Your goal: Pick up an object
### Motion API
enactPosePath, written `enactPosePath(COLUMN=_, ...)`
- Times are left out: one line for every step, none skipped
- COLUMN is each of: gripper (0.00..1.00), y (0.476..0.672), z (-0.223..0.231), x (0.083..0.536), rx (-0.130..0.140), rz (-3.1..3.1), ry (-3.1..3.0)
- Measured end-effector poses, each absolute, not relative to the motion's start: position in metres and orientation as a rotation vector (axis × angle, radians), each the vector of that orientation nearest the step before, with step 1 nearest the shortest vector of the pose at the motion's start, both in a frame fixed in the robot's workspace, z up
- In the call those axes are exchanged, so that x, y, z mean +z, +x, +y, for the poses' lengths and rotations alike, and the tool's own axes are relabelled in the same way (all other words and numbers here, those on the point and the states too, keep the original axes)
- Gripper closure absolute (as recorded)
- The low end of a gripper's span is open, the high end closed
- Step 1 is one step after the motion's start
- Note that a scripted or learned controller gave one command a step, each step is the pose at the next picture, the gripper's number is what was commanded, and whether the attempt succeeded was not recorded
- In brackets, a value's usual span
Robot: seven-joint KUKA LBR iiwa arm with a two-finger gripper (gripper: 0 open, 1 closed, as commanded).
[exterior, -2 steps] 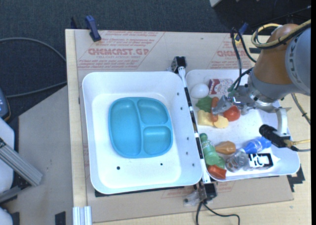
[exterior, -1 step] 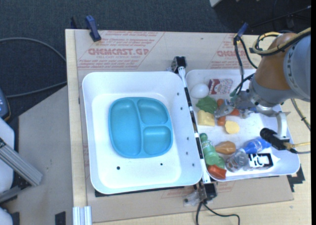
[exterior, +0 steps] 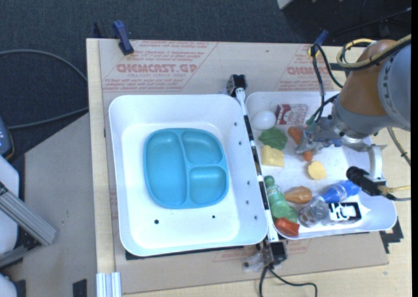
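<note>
At the right bin's (exterior: pixel 385 220) near edge lie a crumpled clear bottle with a blue cap (exterior: pixel 330 199), a red piece (exterior: pixel 286 226) and a brown bread-like piece (exterior: pixel 298 194). Farther in, the hand (exterior: pixel 311 140) hovers at a small orange carrot-like toy (exterior: pixel 296 135), its long axis running near-to-far; whether the hand is wide or narrow cannot be told. The toy looks light, stiff and slick, best gripped across its middle.
</note>
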State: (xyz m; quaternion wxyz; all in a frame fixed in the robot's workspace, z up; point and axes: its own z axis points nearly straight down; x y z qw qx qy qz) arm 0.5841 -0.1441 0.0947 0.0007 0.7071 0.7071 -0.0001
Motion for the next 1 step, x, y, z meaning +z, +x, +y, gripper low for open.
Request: enactPosePath(gripper=1.00, y=0.5807, z=-0.0784, x=0.1851, rx=0.002, rz=2.222, ry=2.220)
